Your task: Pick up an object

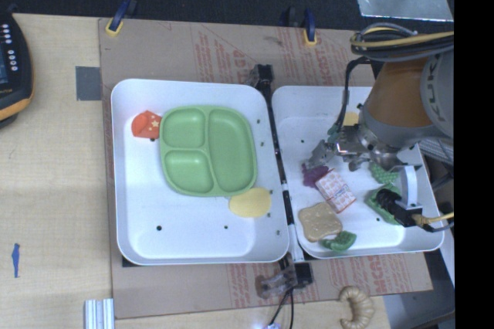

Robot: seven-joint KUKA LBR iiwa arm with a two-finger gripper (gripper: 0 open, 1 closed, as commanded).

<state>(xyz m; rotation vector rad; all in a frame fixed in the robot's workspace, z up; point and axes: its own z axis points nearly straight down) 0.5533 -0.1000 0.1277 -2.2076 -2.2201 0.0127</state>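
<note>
While my end effector (pixel 323 157) is hanging low in the right white bin (pixel 309 107), I cannot tell its grip state; a dark purple soft lump (pixel 312 177) is lying just beneath it, apparently targeted.

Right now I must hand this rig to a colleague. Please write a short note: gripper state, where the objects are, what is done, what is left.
Gripper: low in the right bin, over a purple item; nothing seen held.
Right bin: checked packet, toast, green pieces.
Left bin: green tray, red item, yellow item.
Done: arm has reached into the right bin.
Left: grasp one object and lift it.
</note>
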